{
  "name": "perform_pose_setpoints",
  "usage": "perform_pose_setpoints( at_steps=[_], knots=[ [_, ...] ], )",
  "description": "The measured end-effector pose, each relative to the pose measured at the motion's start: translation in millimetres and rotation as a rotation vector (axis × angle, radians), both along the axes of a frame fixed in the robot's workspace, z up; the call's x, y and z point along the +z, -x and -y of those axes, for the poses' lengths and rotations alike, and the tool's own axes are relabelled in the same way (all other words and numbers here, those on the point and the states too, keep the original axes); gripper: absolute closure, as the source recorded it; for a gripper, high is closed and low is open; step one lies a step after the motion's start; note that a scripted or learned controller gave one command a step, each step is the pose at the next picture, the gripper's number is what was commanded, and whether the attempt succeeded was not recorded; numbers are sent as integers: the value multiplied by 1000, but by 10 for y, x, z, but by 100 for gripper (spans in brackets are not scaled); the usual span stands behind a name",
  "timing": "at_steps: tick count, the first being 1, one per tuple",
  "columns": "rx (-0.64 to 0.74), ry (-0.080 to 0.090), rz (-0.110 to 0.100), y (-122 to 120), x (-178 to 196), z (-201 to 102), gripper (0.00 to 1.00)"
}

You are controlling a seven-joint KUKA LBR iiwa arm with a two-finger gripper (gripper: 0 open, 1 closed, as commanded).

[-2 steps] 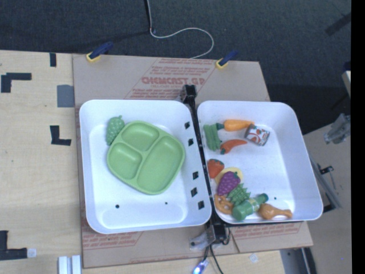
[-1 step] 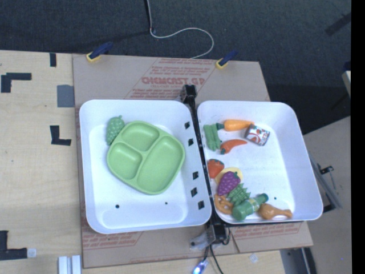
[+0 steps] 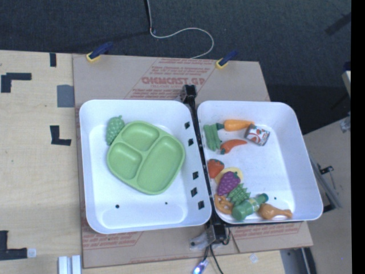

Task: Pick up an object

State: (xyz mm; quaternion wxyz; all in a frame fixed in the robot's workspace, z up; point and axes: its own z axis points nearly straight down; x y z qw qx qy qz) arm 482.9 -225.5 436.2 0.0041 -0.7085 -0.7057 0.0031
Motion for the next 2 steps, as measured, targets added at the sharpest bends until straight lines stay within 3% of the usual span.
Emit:
perform_pose_setpoints(
  at_steps=[1,2],
  knots=[
    [4,3,8,-10,-176,-19,100],
    [8,7,24,-14,1066,-219,100]
  ],
)
